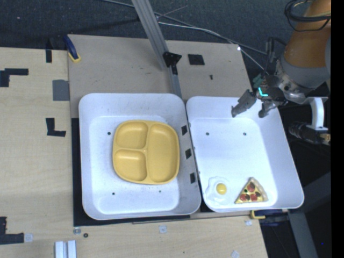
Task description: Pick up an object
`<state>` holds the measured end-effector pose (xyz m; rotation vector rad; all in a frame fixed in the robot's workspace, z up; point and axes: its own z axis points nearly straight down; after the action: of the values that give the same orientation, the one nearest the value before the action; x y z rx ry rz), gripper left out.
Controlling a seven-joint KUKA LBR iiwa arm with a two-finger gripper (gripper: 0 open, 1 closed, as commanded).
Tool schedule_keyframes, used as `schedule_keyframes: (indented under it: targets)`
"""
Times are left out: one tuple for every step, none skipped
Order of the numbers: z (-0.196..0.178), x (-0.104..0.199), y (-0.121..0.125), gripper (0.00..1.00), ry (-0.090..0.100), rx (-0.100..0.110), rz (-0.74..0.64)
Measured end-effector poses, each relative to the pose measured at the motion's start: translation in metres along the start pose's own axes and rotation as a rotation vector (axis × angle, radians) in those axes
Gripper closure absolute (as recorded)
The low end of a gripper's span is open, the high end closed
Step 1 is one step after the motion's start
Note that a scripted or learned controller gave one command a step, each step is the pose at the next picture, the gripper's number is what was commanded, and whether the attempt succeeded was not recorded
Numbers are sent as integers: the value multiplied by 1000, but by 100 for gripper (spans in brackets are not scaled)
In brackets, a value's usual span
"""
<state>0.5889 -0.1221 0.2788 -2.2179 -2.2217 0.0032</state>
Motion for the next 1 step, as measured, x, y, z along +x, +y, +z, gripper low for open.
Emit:
schedule_keyframes:
  targets:
    - [-1,0,0,0,0,-2,0]
